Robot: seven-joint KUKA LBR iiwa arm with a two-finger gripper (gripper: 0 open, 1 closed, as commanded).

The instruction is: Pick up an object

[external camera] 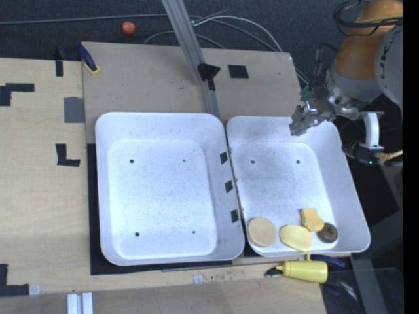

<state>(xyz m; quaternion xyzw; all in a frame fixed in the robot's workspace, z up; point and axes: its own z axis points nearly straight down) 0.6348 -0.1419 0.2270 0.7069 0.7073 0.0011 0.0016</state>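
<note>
Over the right bin's (340,169) far right corner, the end effector (300,127) is poised, finger state indiscernible; round disc (261,231), yellow piece (296,237) are crowded along near rim.

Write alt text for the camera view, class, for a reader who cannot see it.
A grey robot arm's gripper hangs over the far corner of the right shallow white bin. Along that bin's near edge lie a round tan disc, a yellow oval piece, a small orange block and a brown round piece.
</note>
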